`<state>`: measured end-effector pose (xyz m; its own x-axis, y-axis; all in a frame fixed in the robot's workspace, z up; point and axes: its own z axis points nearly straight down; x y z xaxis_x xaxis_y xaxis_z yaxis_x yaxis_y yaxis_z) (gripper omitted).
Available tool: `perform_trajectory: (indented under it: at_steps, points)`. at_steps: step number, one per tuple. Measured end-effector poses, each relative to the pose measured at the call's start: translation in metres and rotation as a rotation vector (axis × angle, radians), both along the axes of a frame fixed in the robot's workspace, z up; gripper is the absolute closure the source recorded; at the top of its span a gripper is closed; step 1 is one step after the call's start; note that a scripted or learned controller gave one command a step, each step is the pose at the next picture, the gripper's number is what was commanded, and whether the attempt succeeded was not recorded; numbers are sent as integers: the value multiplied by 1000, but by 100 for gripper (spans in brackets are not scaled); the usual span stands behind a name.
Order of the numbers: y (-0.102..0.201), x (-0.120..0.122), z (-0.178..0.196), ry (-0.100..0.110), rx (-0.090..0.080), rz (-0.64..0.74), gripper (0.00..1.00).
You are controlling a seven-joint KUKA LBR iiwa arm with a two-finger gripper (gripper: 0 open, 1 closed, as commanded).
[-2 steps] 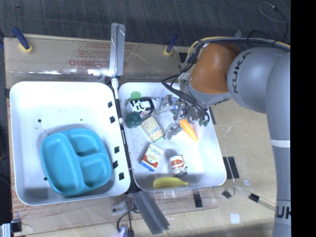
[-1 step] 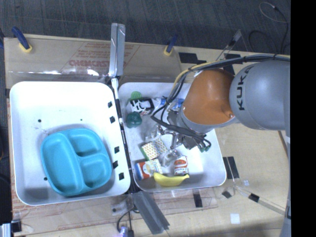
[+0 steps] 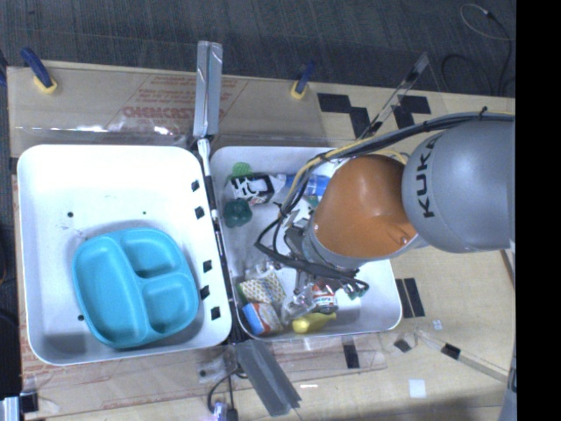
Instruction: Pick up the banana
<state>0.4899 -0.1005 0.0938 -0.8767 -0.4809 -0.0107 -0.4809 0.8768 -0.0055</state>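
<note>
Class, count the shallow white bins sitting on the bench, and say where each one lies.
2. The left bin holds a blue tray; the right bin sits beside it, under the arm.

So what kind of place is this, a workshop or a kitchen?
Most likely a robotics test lab: a KUKA arm reaches over two white bins, one holding a blue divided tray, the other jumbled small items, on a taped, clamped bench.
</note>
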Motion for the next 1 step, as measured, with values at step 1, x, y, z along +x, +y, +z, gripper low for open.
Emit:
perform_trajectory:
  at_steps: [1]
  points:
    - [2, 6, 13, -17, 0, 9, 100]
